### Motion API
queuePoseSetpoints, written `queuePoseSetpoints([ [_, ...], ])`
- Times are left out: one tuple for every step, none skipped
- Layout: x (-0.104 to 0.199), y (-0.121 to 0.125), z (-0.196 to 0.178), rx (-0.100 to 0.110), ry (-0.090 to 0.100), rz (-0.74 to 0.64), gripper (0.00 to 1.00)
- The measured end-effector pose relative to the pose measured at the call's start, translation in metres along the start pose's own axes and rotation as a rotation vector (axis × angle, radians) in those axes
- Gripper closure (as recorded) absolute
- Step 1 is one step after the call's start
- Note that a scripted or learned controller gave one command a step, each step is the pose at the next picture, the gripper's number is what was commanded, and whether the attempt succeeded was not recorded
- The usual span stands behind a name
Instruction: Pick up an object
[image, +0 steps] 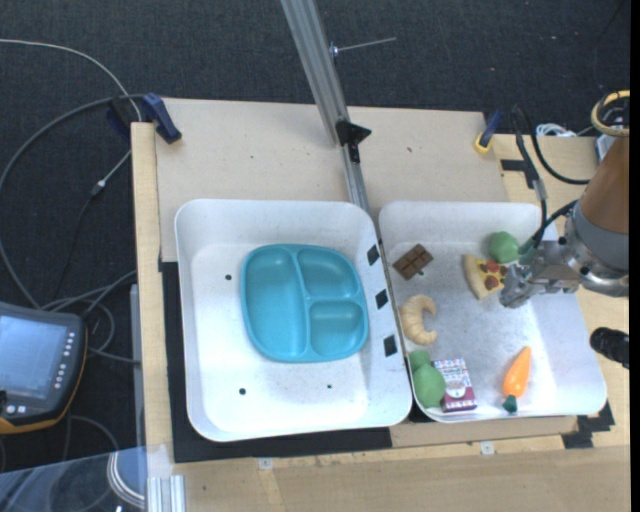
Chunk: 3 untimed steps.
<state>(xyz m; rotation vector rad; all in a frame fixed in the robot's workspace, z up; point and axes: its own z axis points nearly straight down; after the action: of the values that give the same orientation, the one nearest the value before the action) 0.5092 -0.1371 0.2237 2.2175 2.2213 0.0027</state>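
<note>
blue tray (303, 316), orange carrot (517, 372) (green-tipped)

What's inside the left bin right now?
The left bin holds one thing in view: a blue divided tray, lying flat near its middle, its three compartments bare. Whatever sits beneath the tray is covered.

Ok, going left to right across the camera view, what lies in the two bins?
Blue divided plate → croissant → small carton → pizza slice → carrot. The pincer hovers just right of the pizza slice.
</note>
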Motion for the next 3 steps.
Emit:
queuePoseSetpoints([
  [0.060,0.022,0.003,0.001,0.003,-0.007,1.00],
  [0.118,0.038,0.009,0.001,0.002,-0.005,1.00],
  [0.175,0.057,0.012,0.002,0.003,-0.006,1.00],
])
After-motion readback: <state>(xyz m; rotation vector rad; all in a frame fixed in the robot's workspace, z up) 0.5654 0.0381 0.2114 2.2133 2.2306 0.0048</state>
